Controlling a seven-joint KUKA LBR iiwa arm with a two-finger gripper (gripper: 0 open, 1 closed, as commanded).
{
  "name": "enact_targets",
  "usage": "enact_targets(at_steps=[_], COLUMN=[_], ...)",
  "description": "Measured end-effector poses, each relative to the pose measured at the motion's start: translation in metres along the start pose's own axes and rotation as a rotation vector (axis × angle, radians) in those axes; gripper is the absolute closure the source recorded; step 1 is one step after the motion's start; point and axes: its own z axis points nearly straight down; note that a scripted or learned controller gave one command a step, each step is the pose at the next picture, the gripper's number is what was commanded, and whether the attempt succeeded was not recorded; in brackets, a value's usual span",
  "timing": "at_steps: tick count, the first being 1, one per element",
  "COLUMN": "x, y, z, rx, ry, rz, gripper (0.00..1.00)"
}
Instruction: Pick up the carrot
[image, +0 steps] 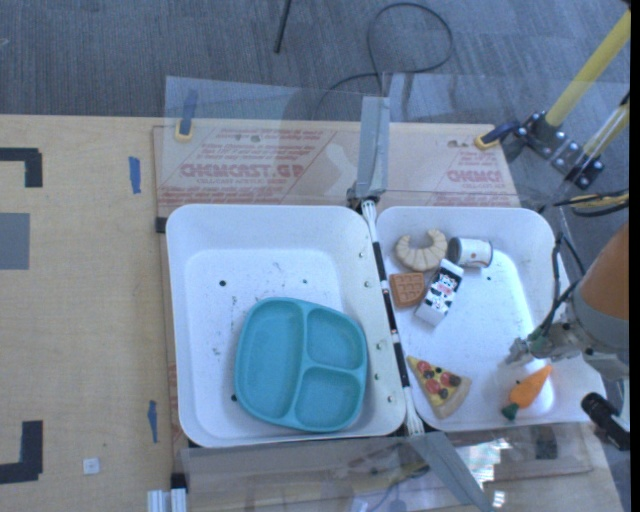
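Note:
The carrot (529, 387), orange with a green stub at its lower left end, lies tilted in the front right corner of the right bin (480, 225). My gripper (530, 349) hangs just above and behind it, close to the carrot's orange tip, reaching in from the right edge. Nothing shows held in it.
Also in the right bin are a pizza slice (440, 384), a small milk carton (440, 292), a cracker (407, 289), a croissant (422, 248) and a white cylinder (472, 251). The left bin (200, 250) holds a teal divided plate (303, 364). The arm's cables run along the right wall.

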Motion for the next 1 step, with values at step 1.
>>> enact_targets(at_steps=[1], x=[0.0021], y=[0.0], z=[0.0012], rx=[0.002], ry=[0.005], rz=[-0.002], gripper=[0.0])
